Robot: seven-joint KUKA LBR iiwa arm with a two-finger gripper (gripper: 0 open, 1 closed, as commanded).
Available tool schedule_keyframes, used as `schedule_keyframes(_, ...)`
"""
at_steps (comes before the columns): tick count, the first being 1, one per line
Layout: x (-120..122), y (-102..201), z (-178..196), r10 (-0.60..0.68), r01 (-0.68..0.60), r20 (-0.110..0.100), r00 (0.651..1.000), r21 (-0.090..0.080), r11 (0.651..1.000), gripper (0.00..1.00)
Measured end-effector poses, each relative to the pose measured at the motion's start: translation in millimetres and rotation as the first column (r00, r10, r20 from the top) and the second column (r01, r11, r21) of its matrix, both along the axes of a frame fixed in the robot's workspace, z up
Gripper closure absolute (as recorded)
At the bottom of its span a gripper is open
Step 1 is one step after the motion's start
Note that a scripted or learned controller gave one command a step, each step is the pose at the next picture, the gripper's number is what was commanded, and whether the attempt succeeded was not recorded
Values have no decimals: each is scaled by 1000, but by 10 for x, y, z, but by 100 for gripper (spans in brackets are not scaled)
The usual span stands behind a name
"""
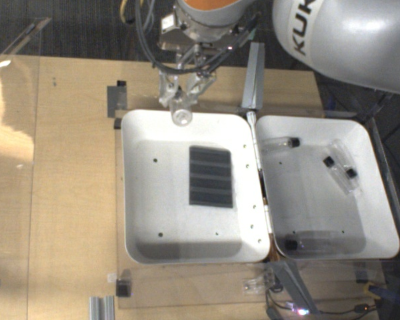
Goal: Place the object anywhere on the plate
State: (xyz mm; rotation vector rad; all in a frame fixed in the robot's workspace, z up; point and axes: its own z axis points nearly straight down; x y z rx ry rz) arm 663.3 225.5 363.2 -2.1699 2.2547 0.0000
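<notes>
A dark ribbed rectangular plate [211, 177] lies flat in the middle of the left bin [140, 199]. My gripper [180, 107] hangs over the far rim of that bin, up and to the left of the plate. Its fingers point down and meet on a small clear round object [181, 117], which sits at their tips just above the rim. The object is apart from the plate, roughly a plate's length beyond its far edge.
The right bin [380, 199] holds several clear items with black caps: one near its far left [285, 143], one at its far right [340, 167], one along its near wall [313, 243]. The arm's grey body [347, 25] crosses the top right.
</notes>
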Motion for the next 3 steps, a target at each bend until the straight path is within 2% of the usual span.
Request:
schedule_keyframes(1, -80, 64, -715, -296, 296, -5, 955, 0, 955, 100)
schedule_keyframes(2, -129, -190, -237, -918, 918, -9, 398, 5, 398, 100)
schedule_keyframes(3, -38, 33, -1876, -700, 700, -7, 714, 0, 714, 100)
